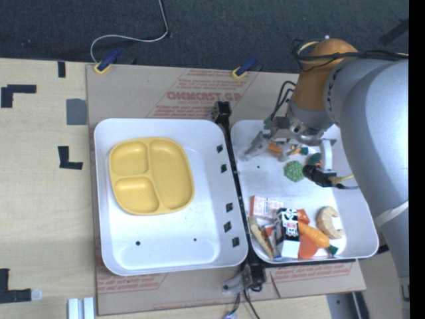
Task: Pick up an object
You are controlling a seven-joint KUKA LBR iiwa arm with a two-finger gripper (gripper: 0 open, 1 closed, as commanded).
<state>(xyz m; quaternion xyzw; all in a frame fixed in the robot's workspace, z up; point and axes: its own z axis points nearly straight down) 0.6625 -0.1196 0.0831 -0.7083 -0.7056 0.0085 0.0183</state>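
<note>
Objects for picking: a loose heap in the right bin (358, 208), gathered mostly at its near edge, so the far half gives the arm room to come down.

1. Surface (40, 178): pale wood with black tape marks at left; a cardboard sheet (192, 98) lies on it under both bins, held at its far edge by two clamps, which looks meant to stop it sliding.
2. Left bin (166, 251): shallow, white. It holds a yellow divided plate (151, 175) lying flat toward its far left corner, well apart from the heap.
3. Right bin, near edge: a small printed packet (265, 207), a black-and-white carton (288, 226), an orange carrot-shaped toy (312, 234) and a tan bread-like piece (329, 220), touching or overlapping. Crowding would make a clean grasp here harder.
4. Right bin, middle: a green knobbly toy (293, 171), standing alone, probably the easiest target.
5. Gripper (282, 138): low over the bin's far part, just beyond the green toy, among small orange and green bits. Whether the jaws are released or clenched cannot be told; nothing is seen between them.
6. Arm (372, 131): grey with an orange band, entering from the right.
</note>
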